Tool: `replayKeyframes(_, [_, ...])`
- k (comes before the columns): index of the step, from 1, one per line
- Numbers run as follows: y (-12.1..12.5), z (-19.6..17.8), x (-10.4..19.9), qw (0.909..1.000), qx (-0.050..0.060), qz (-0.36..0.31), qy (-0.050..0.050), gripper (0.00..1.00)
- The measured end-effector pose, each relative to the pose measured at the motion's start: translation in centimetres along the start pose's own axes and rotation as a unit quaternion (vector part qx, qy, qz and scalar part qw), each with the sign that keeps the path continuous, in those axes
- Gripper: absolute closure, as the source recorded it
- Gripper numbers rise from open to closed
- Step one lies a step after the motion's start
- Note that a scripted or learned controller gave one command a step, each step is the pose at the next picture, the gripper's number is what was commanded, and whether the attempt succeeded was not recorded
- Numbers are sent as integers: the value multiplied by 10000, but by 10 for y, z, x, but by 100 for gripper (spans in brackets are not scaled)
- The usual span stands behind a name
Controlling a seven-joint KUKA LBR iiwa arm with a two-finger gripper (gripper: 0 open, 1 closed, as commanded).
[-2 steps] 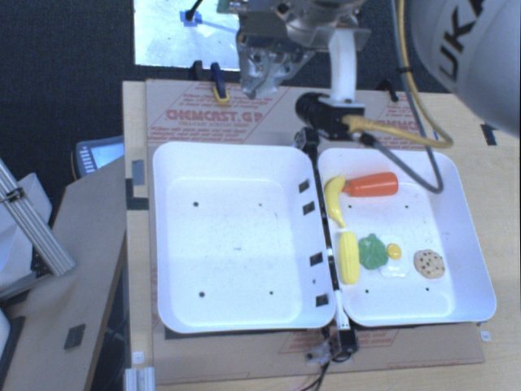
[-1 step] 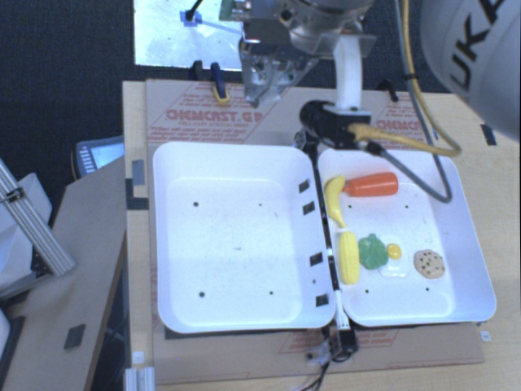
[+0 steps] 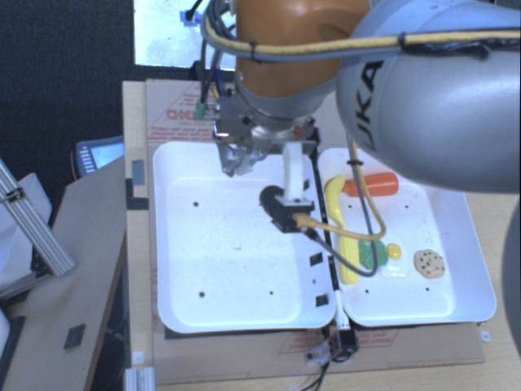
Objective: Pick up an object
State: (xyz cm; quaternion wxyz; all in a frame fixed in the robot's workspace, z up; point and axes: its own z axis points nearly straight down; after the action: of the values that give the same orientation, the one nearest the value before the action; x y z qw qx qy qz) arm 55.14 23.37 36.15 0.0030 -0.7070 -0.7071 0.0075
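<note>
Yellow banana [image 3: 335, 206]: one, lying lengthwise along the left wall of the right bin [image 3: 480, 300].
Orange piece [image 3: 374, 186]: one, just beside the banana's far end.
Others: one speckled cookie [image 3: 429, 263], one green piece [image 3: 370, 255] and one small yellow piece [image 3: 394, 252], all in the right bin.
Gripper [image 3: 236, 163]: points down over the far side of the left bin [image 3: 203, 251], well apart from the toys; grip state cannot be told.
Arm: crosses from the right, bent down at the orange band.
Bins: two.

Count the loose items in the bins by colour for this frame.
Yellow: 2, a banana and a small yellow piece
Orange: 1, an orange item
Green: 1, a green item
Tan: 1, a cookie
Total: 5, all in the right bin
</note>
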Motion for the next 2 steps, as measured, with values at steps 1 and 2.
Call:
replayKeyframes(1, [16,13,1,10000,-74,3,31,100])
replayKeyframes(2, [3,77,1,10000,-50,7,24,100])
